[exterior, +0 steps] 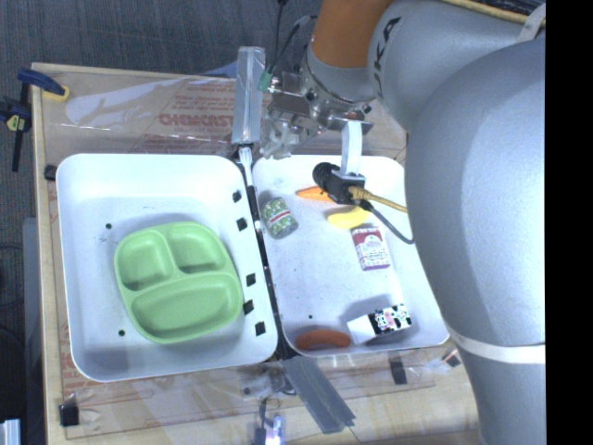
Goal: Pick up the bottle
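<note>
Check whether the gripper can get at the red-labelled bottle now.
Probably yes: the bottle lies uncovered in the right bin, only a yellow piece close by its top end, and the gripper hangs over that bin's far edge.

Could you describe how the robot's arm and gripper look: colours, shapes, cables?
The arm is built of large, rounded, smooth grey shells, with a pale seam line low on the biggest one. An orange band circles it above the wrist, and thin black cables loop beside that band. The gripper is a small cluster of silvery metal parts.
</note>
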`<action>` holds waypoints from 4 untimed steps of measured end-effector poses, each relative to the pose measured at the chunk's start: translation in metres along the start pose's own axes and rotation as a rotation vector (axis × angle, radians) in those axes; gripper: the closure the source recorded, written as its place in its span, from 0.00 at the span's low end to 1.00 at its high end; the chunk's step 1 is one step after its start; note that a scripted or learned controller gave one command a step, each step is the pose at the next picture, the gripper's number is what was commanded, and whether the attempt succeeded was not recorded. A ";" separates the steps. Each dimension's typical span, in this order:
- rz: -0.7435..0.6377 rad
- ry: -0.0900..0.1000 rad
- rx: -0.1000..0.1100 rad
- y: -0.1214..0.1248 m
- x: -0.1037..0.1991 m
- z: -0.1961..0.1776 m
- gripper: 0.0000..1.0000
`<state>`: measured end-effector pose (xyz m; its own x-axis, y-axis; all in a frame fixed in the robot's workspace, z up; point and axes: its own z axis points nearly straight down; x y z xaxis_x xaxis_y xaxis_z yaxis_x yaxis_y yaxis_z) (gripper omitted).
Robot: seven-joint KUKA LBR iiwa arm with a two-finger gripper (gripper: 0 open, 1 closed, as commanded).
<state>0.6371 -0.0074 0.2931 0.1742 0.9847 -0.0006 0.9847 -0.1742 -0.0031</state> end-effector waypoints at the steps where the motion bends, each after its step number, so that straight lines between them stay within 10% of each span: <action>1: -0.134 0.000 0.003 -0.008 0.027 0.077 1.00; 2: 0.010 0.001 -0.001 -0.005 -0.004 -0.027 1.00; 3: 0.408 -0.001 0.002 -0.006 0.049 -0.056 1.00; 4: 0.191 0.000 0.001 -0.005 0.133 -0.146 1.00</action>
<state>0.6557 0.1246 0.4392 0.3576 0.9339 -0.0016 0.9339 -0.3576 -0.0039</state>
